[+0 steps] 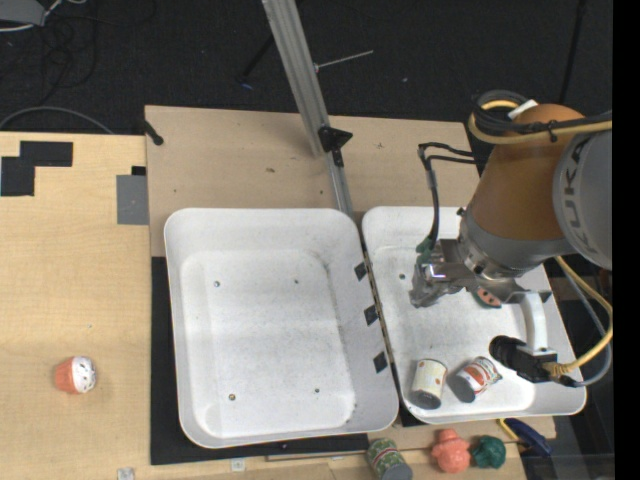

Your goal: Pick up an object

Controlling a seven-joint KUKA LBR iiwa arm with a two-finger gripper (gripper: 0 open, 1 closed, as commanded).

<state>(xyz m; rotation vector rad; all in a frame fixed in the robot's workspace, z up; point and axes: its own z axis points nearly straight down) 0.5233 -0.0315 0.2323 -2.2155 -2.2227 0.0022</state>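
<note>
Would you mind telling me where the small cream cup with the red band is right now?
The cream cup lies in the right bin, near its front edge, just left of the red-and-white can and below the gripper.

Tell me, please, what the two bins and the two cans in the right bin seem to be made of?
Left bin and right bin: probably moulded plastic, matt white with fine speckling and rounded rims. Cream can: possibly metal or card under a pale label; too small to tell. Red-banded can: likely metal, judging by its greyish end, with a printed wrap.
</note>
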